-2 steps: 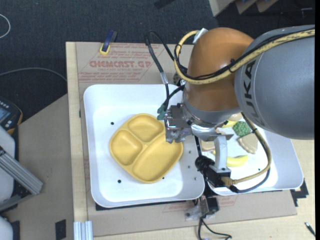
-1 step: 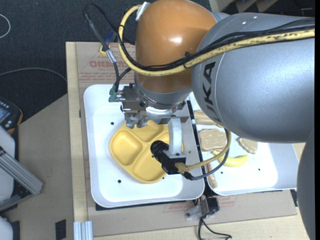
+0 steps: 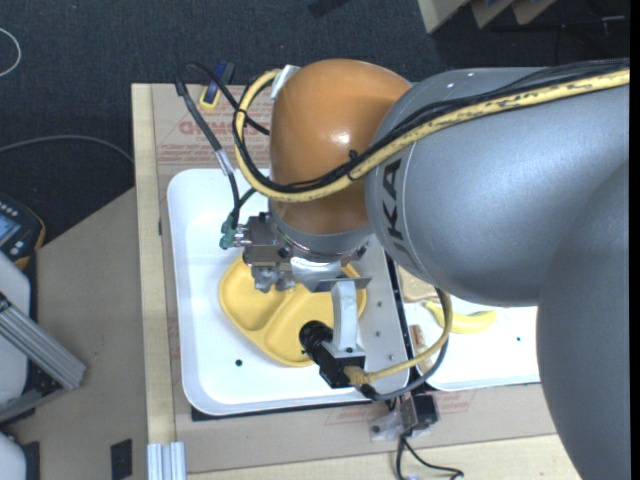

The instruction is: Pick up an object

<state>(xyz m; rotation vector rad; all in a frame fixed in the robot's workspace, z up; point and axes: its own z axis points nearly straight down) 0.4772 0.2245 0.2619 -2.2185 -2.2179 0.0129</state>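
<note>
Reaching down into the left bin point(image 3: 190, 298), I have my wrist hanging directly over a yellow object point(image 3: 262, 318) that lies on the bin's white floor, toward its near right part. My own orange band point(image 3: 320, 138) and the grey housing below it cover the claw point(image 3: 300, 293), so I cannot tell what state it is in, nor whether it touches the yellow object at all.

What shows of the yellow object is a smooth, rounded, glossy lobe spreading left and toward the camera from under my wrist. I judge it to be light, probably a moulded plastic or rubbery piece, and its sheen suggests it could slip from a shallow pinch. Its broad curved back offers little to bite on; the thinner rim along its left edge looks like the better place to take hold. A second yellow piece point(image 3: 470, 320) peeks out in the right bin point(image 3: 500, 363), beside my arm.
</note>
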